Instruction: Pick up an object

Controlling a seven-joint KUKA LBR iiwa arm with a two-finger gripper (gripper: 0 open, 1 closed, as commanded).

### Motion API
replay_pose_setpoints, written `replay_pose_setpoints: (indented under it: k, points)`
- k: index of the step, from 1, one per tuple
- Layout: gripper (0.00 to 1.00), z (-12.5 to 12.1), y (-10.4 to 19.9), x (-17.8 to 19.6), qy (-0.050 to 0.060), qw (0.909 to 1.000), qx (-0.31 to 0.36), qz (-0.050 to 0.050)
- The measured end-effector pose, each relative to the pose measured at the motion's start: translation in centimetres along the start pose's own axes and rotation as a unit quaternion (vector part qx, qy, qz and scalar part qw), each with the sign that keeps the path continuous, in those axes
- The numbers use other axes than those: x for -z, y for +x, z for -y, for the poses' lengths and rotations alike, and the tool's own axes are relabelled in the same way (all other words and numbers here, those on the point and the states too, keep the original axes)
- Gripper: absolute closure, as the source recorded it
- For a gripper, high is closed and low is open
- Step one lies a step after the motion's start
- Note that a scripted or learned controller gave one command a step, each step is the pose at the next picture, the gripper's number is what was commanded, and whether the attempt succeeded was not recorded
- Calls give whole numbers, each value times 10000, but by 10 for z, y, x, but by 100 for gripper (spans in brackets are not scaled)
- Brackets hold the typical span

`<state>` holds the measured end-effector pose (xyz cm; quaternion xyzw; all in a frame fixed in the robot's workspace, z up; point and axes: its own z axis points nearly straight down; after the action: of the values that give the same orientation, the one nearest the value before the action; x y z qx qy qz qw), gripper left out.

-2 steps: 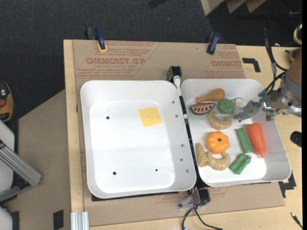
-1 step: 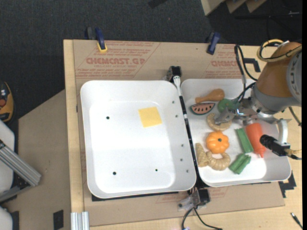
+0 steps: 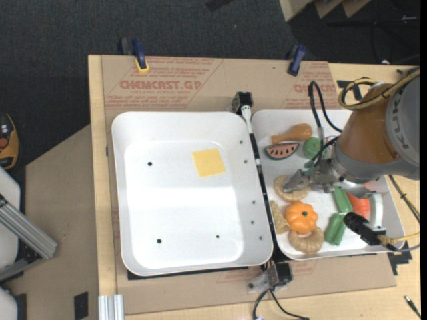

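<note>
My gripper (image 3: 303,178) reaches into the right bin (image 3: 267,122) from the right and hangs low over its middle. Its tip is right above a beige food piece (image 3: 289,189), touching it or nearly so. Around it lie toy foods: a watermelon slice (image 3: 281,151), an orange drumstick-like piece (image 3: 294,135), a green round piece (image 3: 311,146), an orange pumpkin (image 3: 301,217), a beige pretzel-like piece (image 3: 305,242), a green cucumber (image 3: 334,229) and a red-orange piece (image 3: 361,205). The grey and orange wrist hides the bin's right part.
The left bin (image 3: 133,179) holds one flat yellow square (image 3: 209,162) near its back middle. A black divider (image 3: 257,172) runs between the bins. Blue clamps (image 3: 139,53) (image 3: 296,59) hold the cardboard base at the back edge.
</note>
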<state>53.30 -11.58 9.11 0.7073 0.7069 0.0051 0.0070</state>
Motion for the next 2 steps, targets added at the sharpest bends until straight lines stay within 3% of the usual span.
replay_pose_setpoints:
  k: [1, 2]
  points:
    - [0, 7, -44, -2, 14, 10000, -11, 14]
    - [0, -26, -75, 106, 9, 10000, 4, 23]
